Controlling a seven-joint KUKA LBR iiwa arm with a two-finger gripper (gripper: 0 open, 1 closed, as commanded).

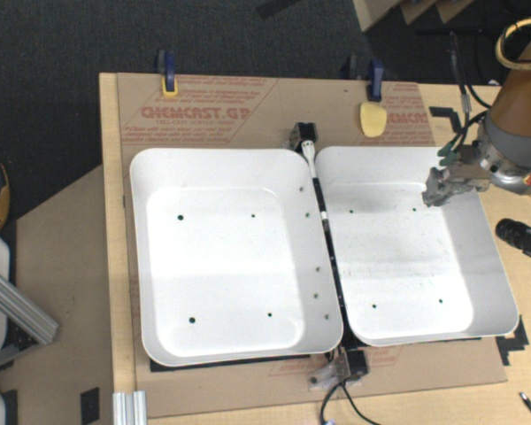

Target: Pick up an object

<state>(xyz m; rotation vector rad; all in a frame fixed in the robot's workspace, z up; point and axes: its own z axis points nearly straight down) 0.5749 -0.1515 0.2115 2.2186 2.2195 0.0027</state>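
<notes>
Yellow lump is the one thing I can see to pick, so I look from the left to find it. First comes the left bin, white with small dark dots. Next, past the top edge of the bins, the yellow lump lies on the brown board, just below a blue clamp. Then comes the right bin. The gripper hangs over its top right part, well apart from the lump. I cannot tell how far open it is, and I see nothing in it. It could close on air, because the lump is outside the bins. I count two bins, two blue clamps, one lump, one gripper.
</notes>
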